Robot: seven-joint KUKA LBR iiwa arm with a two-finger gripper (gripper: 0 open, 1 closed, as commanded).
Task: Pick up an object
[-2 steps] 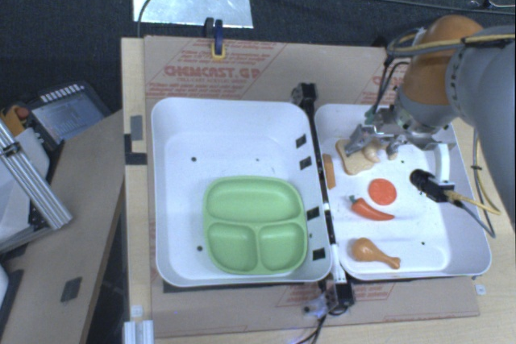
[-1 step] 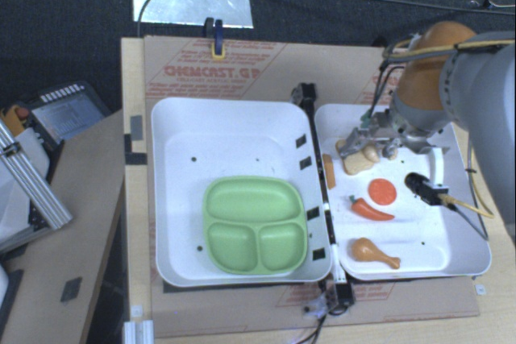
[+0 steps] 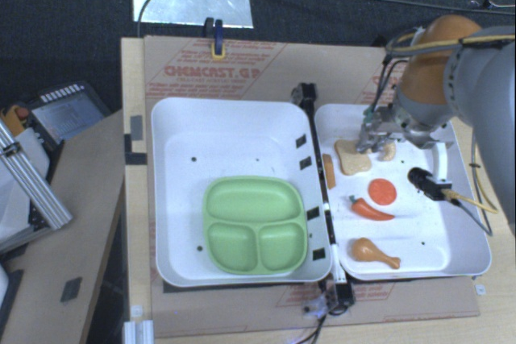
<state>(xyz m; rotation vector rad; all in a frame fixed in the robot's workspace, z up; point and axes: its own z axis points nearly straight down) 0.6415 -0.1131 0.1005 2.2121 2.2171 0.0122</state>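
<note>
Hand (image 3: 372,142) sits over the bread slice (image 3: 352,158).

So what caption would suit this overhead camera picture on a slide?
Robot gripper reaching down at a slice of toy bread in the right bin, among other toy foods.

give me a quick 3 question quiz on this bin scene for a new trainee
1. True or false: the green divided tray lies in the right bin.
2. Which item lies nearest the gripper? A) chicken drumstick B) bread slice C) red chili pepper
3. Fill in: the round red item beside the pepper looks like a ______ slice.

Key
1. False; it lies in the left bin.
2. B
3. tomato
</note>
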